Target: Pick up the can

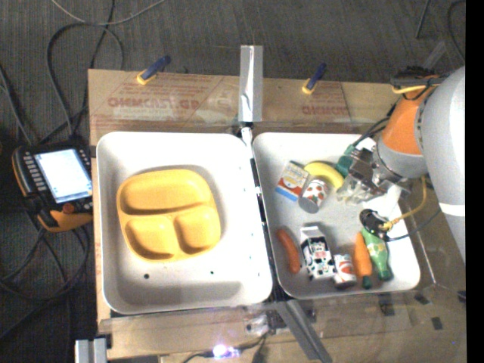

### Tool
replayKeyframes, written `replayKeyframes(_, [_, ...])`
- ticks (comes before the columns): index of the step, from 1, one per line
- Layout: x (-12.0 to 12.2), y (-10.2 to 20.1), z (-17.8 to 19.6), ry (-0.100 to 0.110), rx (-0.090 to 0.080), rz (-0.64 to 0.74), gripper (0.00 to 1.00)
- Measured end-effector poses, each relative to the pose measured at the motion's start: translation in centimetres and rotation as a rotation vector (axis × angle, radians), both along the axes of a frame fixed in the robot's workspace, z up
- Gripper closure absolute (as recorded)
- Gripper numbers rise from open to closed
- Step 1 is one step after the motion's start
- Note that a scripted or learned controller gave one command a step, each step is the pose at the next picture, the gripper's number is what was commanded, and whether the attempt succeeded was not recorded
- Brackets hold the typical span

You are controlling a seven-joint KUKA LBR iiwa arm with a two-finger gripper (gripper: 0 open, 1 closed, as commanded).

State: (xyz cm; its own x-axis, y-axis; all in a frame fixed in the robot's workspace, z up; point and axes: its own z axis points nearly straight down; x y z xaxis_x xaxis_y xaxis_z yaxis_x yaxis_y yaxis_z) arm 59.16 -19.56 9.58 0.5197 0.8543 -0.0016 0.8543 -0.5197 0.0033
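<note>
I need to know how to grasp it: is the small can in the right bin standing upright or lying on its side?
Lying on its side. The small white can with red spots shows its round grey end toward the camera, beside the yellow roll in the right white bin.

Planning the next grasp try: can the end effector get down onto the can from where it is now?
Probably yes. The end effector hovers just right of the can, whose top looks uncovered. The carton and yellow item crowd its sides, which may hamper finger placement.

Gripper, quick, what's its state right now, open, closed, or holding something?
Gripper: over the right bin, beside the can; open or closed cannot be told, and nothing is seen held.
</note>
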Motion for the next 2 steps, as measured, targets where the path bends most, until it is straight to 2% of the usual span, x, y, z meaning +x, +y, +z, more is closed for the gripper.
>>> replayKeyframes(1, [0.0,0.0,0.0,0.001,-0.001,0.0,0.0])
replayKeyframes(2, [4.2,7.1,-0.8,-0.005,-0.002,-0.043,0.0])
